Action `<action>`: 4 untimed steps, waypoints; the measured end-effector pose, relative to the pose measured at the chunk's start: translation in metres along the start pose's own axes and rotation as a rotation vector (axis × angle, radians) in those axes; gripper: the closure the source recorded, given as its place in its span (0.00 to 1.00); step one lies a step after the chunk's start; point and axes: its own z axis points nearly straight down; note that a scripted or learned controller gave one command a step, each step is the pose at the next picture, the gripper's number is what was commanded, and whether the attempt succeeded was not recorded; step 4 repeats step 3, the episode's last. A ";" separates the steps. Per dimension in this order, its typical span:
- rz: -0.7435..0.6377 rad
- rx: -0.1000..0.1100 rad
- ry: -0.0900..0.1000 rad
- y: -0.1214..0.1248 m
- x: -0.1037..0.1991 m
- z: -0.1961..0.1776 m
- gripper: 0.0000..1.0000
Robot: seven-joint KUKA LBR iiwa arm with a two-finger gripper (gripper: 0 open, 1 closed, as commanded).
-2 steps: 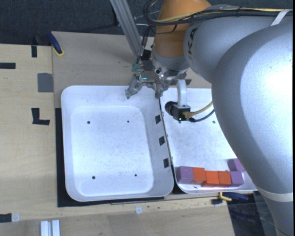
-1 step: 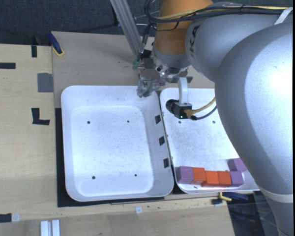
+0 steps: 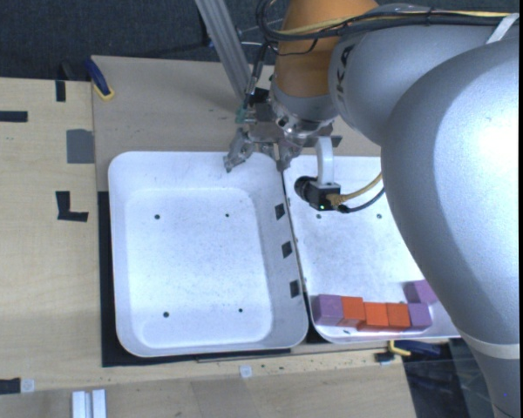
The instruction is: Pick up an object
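Observation:
My gripper [image 3: 258, 158] hangs over the far right corner of the left bin [image 3: 131, 190], just above the rim between the two bins. Its two fingers are spread apart and open, and nothing sits between them. Several blocks lie in a row along the near edge of the right bin [image 3: 357, 242]: a purple block [image 3: 329, 307], an orange block [image 3: 352, 310], a second orange block [image 3: 389, 315] and a purple block [image 3: 418, 296] partly hidden by the arm. The gripper is far from them, at the opposite end of the bins.
The large grey arm [image 3: 453, 146] covers most of the right bin's right side. A metal rail [image 3: 225, 33] slants up behind the gripper. Black tape marks [image 3: 68, 205] lie on the bench left of the bins.

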 end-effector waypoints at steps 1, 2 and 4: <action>0.012 -0.003 0.005 0.020 -0.068 0.031 0.00; 0.003 0.001 0.010 -0.097 -0.006 0.029 0.00; 0.008 0.002 0.009 -0.163 -0.014 0.030 0.00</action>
